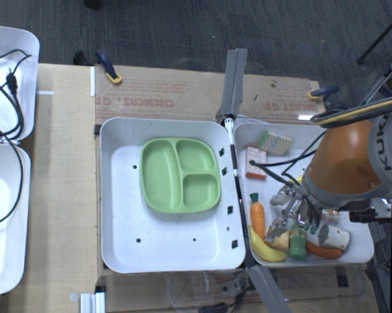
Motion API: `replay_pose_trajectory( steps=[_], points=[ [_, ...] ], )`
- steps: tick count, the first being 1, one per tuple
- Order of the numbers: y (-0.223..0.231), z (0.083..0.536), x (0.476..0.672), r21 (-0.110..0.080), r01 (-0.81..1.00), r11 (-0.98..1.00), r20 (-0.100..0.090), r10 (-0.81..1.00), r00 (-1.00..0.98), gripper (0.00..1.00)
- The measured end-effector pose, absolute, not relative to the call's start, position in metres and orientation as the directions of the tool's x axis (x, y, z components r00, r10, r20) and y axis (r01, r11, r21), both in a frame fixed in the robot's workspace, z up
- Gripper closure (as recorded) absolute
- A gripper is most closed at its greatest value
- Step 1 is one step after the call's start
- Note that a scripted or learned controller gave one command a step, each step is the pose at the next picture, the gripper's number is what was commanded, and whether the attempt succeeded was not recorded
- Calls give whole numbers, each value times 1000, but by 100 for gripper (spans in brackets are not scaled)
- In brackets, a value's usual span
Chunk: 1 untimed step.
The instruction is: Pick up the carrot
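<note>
Gripper (285,217) hangs low over the right bin (366,255), just right of the carrot (257,218); whether it is released or clenched cannot be told. Carrot lies near that bin's left wall, green top toward the far edge, tip close to the banana (265,247) at the near edge. Recommended: shift toward the left wall, centre over the carrot's midsection, span its narrow width, descend clear of the banana

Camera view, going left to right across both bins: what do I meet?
Green divided plate in the left bin → carrot in the right bin → tool → white cup.
</note>
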<state>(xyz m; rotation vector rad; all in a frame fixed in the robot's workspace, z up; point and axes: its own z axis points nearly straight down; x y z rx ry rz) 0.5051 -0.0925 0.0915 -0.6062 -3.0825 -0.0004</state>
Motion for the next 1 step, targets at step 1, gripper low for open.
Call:
replay_pose_trajectory(
  steps=[1],
  points=[
    [-93,100,506,2,382,924,-2,382,-924,100]
  ],
)
